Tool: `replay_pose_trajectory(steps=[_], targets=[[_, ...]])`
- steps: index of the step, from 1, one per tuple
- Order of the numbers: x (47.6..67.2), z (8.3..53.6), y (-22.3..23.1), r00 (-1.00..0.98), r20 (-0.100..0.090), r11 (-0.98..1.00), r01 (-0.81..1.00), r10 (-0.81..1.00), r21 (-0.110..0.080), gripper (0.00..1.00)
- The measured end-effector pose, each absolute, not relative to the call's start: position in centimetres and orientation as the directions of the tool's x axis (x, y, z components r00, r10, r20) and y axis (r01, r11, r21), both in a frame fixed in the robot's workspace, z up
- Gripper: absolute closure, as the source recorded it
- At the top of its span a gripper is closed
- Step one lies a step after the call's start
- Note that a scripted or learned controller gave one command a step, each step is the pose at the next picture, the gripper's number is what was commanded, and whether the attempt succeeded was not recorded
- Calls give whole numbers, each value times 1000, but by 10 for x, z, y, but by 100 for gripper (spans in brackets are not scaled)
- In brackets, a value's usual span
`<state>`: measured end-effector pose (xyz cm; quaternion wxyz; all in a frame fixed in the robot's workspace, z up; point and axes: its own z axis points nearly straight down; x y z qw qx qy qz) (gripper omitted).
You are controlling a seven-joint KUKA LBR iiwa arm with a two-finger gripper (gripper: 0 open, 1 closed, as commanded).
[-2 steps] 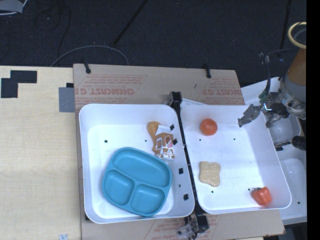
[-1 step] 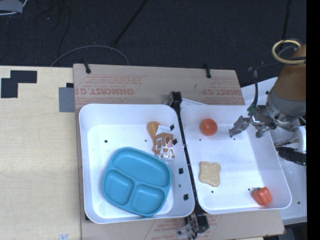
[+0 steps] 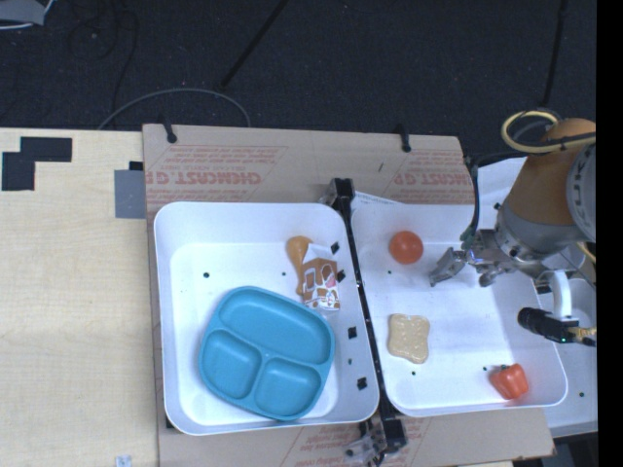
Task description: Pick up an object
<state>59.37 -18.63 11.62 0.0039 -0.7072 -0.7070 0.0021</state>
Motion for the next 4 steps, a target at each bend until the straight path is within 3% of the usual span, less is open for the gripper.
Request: replay_pose_trajectory(steps=[1, 2, 4], targets=[[593, 86, -185, 1, 2, -1, 1000, 1000, -5, 0], [594, 98, -186, 4, 1, -4, 1000, 1000, -4, 100], [583, 220, -186, -2, -1, 2, 1000, 1000, 3, 100]])
